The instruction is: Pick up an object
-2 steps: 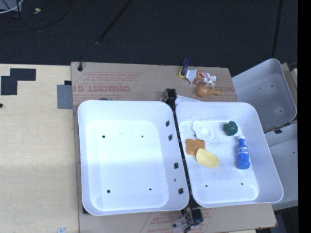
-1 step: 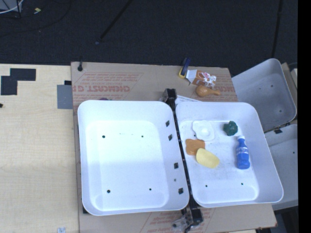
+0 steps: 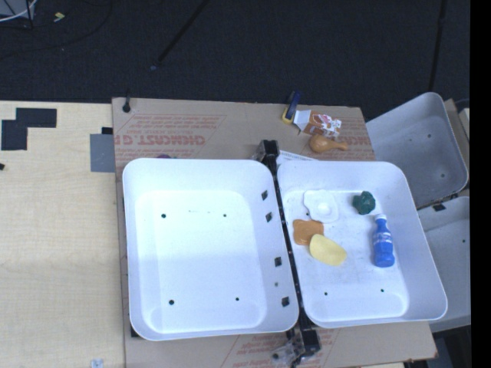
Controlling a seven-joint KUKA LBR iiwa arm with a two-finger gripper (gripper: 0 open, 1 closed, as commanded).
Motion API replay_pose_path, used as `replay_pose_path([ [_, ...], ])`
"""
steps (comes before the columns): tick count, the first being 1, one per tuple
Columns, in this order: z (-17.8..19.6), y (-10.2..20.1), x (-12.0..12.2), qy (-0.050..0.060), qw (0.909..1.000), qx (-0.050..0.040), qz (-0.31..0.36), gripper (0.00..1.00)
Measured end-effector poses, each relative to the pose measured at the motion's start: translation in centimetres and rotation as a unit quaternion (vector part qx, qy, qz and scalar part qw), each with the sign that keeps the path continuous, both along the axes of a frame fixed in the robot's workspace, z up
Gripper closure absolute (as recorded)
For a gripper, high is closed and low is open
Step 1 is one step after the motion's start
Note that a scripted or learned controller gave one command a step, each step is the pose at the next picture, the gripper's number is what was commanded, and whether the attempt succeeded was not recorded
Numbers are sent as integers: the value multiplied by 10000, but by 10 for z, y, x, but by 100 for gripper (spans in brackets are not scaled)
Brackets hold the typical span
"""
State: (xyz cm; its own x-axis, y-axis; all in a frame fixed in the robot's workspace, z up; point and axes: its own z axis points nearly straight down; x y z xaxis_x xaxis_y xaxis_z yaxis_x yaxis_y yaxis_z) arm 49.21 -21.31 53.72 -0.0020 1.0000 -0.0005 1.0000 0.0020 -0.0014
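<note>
The right bin point(image 3: 414, 297) holds several small objects. A blue bottle point(image 3: 382, 242) with a white cap lies near its right side. A dark green lump point(image 3: 364, 202) sits above the bottle. A white fried-egg toy point(image 3: 321, 205) lies in the upper middle. Below it an orange slab point(image 3: 307, 230) touches a yellow chip-shaped piece point(image 3: 327, 250).
The left bin point(image 3: 138, 282) sits beside the right one, joined by a black hinge strip point(image 3: 278, 236). Behind the bins on the cardboard lie an orange pear-shaped toy point(image 3: 325, 143), a small printed packet point(image 3: 322, 122) and a blue-yellow item point(image 3: 291, 107). A grey metal panel point(image 3: 422, 140) stands at right.
</note>
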Motion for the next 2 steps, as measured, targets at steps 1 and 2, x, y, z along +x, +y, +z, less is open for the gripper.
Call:
replay_pose_path([
  [1,0,1,-16,7,10000,8,-11,100],
  [2,0,1,-16,6,10000,7,-1,100],
])
